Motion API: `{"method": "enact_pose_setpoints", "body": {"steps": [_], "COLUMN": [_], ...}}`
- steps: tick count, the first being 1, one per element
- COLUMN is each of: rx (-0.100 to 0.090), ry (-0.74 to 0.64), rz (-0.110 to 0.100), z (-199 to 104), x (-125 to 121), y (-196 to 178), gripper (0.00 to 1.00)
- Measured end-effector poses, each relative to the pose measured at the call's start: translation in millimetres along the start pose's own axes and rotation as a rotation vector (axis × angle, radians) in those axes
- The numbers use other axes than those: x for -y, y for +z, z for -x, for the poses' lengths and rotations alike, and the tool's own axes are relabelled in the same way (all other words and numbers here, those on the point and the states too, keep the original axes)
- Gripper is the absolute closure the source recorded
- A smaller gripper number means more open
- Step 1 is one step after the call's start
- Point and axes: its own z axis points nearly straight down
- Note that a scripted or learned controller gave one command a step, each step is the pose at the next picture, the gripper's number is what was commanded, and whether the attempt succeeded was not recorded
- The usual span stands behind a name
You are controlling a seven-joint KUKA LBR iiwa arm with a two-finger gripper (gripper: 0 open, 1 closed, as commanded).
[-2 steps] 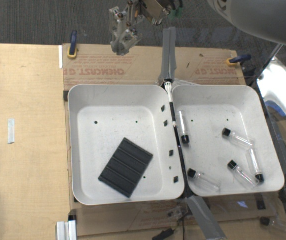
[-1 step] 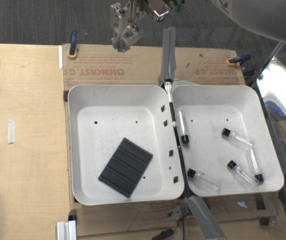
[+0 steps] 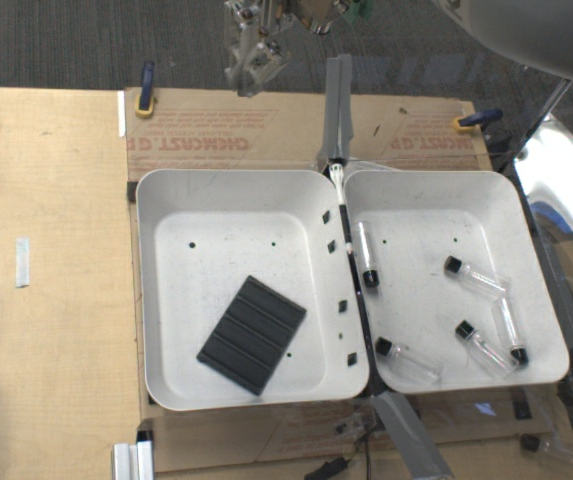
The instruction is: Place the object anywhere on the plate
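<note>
One gripper (image 3: pixel 251 48) hangs above the left bin's (image 3: pixel 156 268) far edge, its hold impossible to tell.

One fixed camera above the bench, slanting down on both white bins (image 3: pixel 166 268), arm from the right.

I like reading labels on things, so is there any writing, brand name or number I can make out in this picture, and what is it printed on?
"CHEMCAST GP", red print seen upside down on the brown cardboard sheet behind the two white bins.
More red print further right along the same cardboard: too faint to read.
A dark marking on the grey arm at the top right corner: cut off, not readable.
No writing is visible on the black plate or the small tubes.
</note>
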Motion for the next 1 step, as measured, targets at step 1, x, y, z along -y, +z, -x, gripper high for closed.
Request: {"method": "enact_pose_setpoints", "body": {"steps": [1], "rx": [0.005], "ry": [0.006], "rz": [0.001], "z": [0.8], "x": [2.2], "y": [-9.3], "gripper": [1.0]}}
